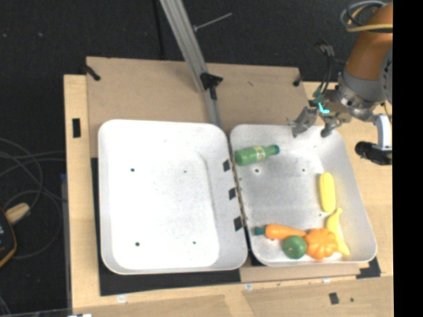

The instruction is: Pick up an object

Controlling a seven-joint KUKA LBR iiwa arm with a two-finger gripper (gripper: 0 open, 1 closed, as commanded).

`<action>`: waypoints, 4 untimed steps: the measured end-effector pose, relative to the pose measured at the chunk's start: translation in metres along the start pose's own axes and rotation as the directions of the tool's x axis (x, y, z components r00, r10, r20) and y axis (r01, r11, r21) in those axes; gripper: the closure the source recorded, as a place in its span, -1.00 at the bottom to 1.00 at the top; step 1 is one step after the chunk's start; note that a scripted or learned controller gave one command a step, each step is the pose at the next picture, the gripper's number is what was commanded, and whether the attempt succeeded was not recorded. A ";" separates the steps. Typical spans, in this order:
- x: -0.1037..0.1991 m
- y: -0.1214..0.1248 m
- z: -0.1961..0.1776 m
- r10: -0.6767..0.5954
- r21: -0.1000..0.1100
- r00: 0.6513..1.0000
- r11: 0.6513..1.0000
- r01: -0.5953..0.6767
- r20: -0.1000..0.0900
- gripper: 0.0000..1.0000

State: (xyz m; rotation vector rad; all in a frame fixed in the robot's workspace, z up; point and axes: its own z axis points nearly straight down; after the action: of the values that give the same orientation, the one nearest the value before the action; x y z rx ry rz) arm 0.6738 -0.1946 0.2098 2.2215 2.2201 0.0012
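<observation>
My gripper (pixel 312 128) hangs over the far right corner of the right bin (pixel 284 177), its two fingers spread open with nothing between them. A green bottle (pixel 255 154) lies on its side near the bin's far left edge, to the left of the gripper. A yellow corn cob (pixel 326 191) lies by the right wall. At the near end sit a carrot (pixel 284 230), a green round fruit (pixel 295 246), an orange pepper (pixel 320 242) and a banana (pixel 338 230).
The left bin (pixel 162 197) lies beside the right one, joined by dark clips along the shared edge. A slanted metal pole (pixel 188 45) rises behind the bins. Cables lie on the floor at the left.
</observation>
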 end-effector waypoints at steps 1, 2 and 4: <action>0.000 0.000 0.000 0.000 0.000 1.000 1.000 0.000 0.000 -1.00; -0.002 -0.007 0.044 0.000 0.004 1.000 1.000 0.000 0.000 -1.00; 0.001 -0.016 0.109 0.000 0.001 1.000 1.000 0.000 0.001 -1.00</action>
State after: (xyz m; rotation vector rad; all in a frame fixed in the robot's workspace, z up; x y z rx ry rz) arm 0.6575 -0.1934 0.1004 2.2211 2.2208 -0.0014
